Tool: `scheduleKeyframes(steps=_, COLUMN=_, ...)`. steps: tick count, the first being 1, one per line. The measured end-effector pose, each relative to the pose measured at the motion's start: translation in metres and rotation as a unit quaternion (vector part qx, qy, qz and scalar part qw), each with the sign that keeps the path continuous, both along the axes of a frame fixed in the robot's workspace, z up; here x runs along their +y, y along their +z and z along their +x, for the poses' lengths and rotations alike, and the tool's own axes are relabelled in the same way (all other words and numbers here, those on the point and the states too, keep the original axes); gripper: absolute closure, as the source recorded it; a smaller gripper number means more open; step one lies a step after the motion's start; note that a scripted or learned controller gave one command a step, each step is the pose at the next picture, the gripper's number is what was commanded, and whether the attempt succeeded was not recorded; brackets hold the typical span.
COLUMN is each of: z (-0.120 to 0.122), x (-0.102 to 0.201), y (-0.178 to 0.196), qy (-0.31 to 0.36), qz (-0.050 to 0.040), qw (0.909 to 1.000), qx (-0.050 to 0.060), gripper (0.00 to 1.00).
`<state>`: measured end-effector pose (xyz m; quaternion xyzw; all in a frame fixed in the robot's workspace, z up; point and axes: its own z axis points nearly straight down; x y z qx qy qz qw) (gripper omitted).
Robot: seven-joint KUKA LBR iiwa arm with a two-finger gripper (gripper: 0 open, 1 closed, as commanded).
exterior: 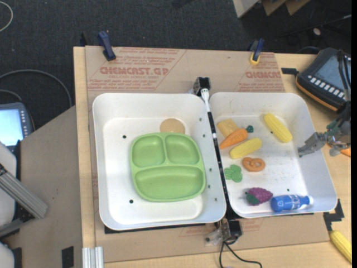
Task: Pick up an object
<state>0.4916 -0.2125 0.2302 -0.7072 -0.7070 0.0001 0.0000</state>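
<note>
The right bin [290, 166] holds several toy foods: a corn cob [277, 128], a carrot [234, 138], a yellow banana-like piece [246, 148], a tan chunk [226, 127], a pretzel [253, 164], green broccoli [233, 173], purple grapes [258, 195] and a blue bottle [289, 203]. My gripper [313, 144] reaches in over the right bin's right rim, to the right of the corn cob and apart from every item. Nothing shows in its grasp.
The left bin [111, 149] carries a green divided plate [167, 167] with a tan disc [172, 126] behind it. A dark pendant [326, 80] lies at the far right. Clamps [106, 44] hold the board's back edge. A yellow object [341, 244] lies outside the bins, bottom right.
</note>
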Motion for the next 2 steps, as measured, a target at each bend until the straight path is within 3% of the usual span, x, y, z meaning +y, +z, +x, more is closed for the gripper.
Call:
scheduleKeyframes(steps=1, z=0.017, x=0.066, y=-0.150, qy=0.002, qz=0.0021, qw=1.0000, qx=0.000, gripper=0.00)
scheduleKeyframes(steps=2, z=0.018, x=0.062, y=-0.132, qy=0.000, qz=0.0005, qw=1.0000, qx=-0.005, gripper=1.00)
